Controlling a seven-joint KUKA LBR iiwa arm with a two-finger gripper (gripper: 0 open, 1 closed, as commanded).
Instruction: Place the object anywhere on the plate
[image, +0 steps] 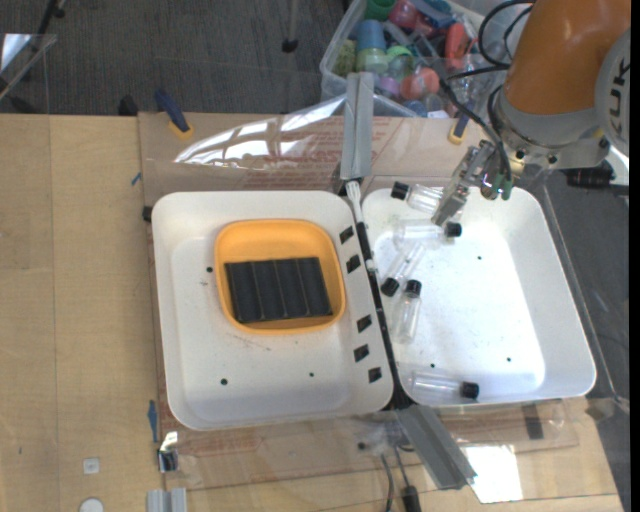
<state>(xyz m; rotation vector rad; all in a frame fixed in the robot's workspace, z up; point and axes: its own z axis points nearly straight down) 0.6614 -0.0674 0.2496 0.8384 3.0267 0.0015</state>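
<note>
An orange plate (232, 243) lies in the left bin (190, 380), and a dark grey ridged slab (277, 289) rests flat on it. Several clear vials with black caps lie in the right bin (520, 330): one (418, 192) near the back wall, one (428, 235) just below the gripper, two (402, 268) (410, 315) along the left side, and one (440, 384) at the front. My gripper (452, 208) hangs over the back of the right bin, tilted down to the left, its tip just above the black cap (453, 230) of the second vial.
A clear tub of coloured toys (410, 45) stands behind the bins. A grey divider bar (355, 130) runs between the bins at the back. The arm's orange band (560, 50) fills the top right corner.
</note>
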